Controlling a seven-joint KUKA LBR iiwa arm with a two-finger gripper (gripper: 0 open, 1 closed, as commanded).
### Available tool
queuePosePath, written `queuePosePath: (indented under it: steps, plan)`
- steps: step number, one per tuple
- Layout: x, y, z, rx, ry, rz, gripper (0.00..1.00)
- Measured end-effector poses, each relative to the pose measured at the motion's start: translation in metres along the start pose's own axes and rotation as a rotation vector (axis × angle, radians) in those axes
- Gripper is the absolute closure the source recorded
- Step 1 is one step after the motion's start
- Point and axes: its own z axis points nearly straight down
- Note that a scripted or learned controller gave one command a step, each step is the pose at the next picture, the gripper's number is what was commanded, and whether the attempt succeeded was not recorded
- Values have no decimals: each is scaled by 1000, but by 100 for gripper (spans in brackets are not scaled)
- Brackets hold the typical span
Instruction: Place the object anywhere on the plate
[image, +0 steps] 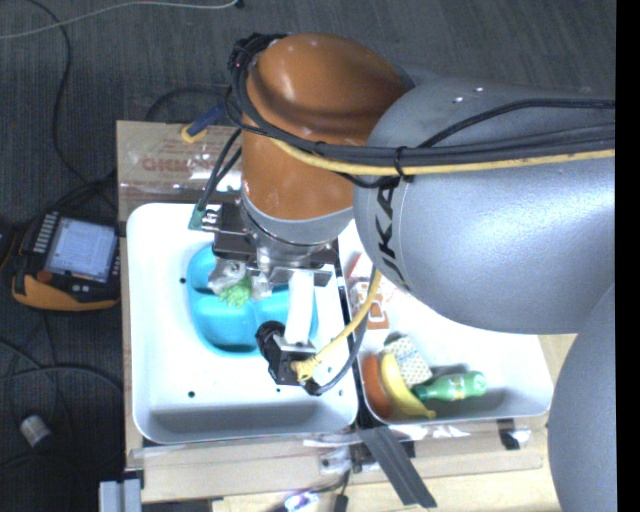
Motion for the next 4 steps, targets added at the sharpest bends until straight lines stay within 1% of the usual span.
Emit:
queuePosePath:
  steps: [1,2,3,4]
  plan:
    - [0,0,0,0,0,1,0]
    - [-1,1,-8,1,-6,2,100]
    - [8,42,71,5,1,343,100]
    - [7,42,71,4,0,344,0]
